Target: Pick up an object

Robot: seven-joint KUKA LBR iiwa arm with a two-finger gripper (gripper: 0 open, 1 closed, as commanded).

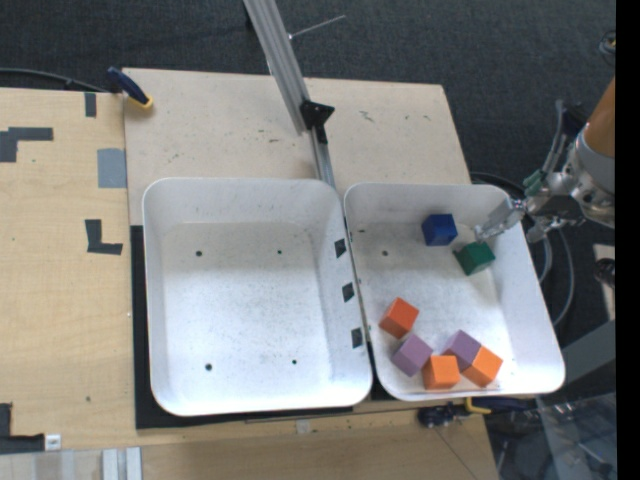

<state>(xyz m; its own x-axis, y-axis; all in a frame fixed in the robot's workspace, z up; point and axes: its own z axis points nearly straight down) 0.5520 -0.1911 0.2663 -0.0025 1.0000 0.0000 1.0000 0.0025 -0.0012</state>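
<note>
Blocks, seven of them, lie in the right bin (pixel 520 298), one of two shallow white bins set side by side on the bench (pixel 220 128). Largest in view is that pale wooden bench, then the left bin (pixel 170 268), whose floor is speckled and marked with a few dark dots. A slanted metal rail (pixel 280 53) crosses the bench from the top and ends at a black clamp near where the bins meet. The arm (pixel 590 158) reaches in from the right, and its gripper (pixel 492 230) hangs over the right bin's far corner, just above and touching or nearly touching the green block (pixel 475 258); whether it clasps anything cannot be told. The blue block (pixel 438 229) sits just beside the green one. Nearer the front, an orange block (pixel 400 318) stands apart, and two purple (pixel 411 353) and two orange blocks (pixel 441 371) cluster together.
</note>
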